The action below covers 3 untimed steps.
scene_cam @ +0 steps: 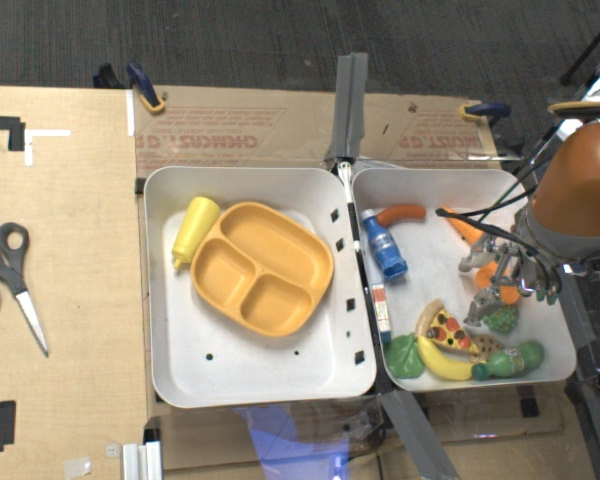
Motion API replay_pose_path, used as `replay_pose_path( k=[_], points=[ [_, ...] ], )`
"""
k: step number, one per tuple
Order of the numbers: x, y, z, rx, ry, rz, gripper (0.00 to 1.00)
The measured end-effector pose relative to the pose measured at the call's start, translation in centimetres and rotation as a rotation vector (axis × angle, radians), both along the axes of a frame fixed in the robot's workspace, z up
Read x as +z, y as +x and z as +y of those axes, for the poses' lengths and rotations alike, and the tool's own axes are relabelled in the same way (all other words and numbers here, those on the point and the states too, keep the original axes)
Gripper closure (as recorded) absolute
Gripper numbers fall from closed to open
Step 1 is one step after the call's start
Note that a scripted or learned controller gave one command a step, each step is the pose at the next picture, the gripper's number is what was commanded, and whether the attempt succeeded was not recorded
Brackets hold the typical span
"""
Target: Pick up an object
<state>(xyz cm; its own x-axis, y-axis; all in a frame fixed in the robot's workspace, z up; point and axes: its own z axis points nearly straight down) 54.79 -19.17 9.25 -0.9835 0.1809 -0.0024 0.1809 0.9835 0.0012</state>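
stage: reach, nothing lifted | pincer (488, 290): low in right bin (420, 183), finger state impossible to tell | candidates: small green toy (500, 319) just below it, banana (442, 358), blue bottle (384, 247) on bin floor | left: grasp, raise

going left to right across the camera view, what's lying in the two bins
yellow bottle → orange divided plate → blue bottle → pizza slice toy → gripper hanging over the right bin
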Motion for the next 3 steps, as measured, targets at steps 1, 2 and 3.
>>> replay_pose_path(
  k=[1, 2, 3],
  points=[
    [1.0, 0.1, 0.0, 0.002, -0.002, -0.004, 1.00],
    [1.0, 0.1, 0.0, 0.003, -0.002, -0.004, 0.00],
    [0.0, 1.2, 0.2, -0.013, 0.000, -0.002, 0.00]
  ],
)
